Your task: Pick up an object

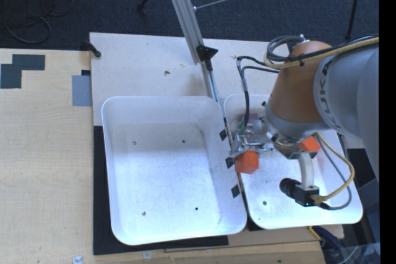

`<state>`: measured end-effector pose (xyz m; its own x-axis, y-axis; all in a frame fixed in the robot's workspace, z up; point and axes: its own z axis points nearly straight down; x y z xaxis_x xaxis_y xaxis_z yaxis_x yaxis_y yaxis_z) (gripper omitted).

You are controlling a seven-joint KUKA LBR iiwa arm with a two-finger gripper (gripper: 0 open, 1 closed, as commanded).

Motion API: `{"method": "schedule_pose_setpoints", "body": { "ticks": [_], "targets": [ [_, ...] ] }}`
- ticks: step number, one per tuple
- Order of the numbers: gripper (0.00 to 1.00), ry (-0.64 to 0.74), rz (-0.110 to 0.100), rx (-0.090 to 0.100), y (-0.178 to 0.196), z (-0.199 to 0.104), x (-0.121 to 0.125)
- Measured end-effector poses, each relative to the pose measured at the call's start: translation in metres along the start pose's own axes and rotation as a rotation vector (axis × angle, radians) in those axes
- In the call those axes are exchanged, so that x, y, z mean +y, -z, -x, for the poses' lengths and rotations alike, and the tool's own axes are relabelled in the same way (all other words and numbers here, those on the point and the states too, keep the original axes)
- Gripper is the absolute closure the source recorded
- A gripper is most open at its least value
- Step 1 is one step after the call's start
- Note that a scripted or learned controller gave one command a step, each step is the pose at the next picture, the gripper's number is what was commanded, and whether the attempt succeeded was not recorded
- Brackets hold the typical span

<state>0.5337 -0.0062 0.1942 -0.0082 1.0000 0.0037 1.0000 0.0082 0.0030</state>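
An orange block [247, 161] lies in the right bin [346, 210], close to its left wall. My gripper [250, 144] hangs over that bin, its metal tip right above the block and seemingly touching its top edge. Whether the block is gripped cannot be made out. A second orange object [310, 144] peeks out from under the arm's wrist further right. Small green and pink bits [252, 117] show behind the gripper, mostly hidden by the arm.
The left bin [124, 133] stands beside the right one, sharing a divider with black clips [230, 162]. A slanted aluminium rail [185, 15] rises from the bins' back edge. A black cable-fed unit [300, 191] on the arm hangs over the right bin's floor.
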Motion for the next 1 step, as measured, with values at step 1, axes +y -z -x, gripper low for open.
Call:
{"method": "schedule_pose_setpoints", "body": {
  "ticks": [1],
  "targets": [
    [1.00,-0.001,-0.003,-0.001,0.0239,-0.0670,0.0251]
  ]
}}
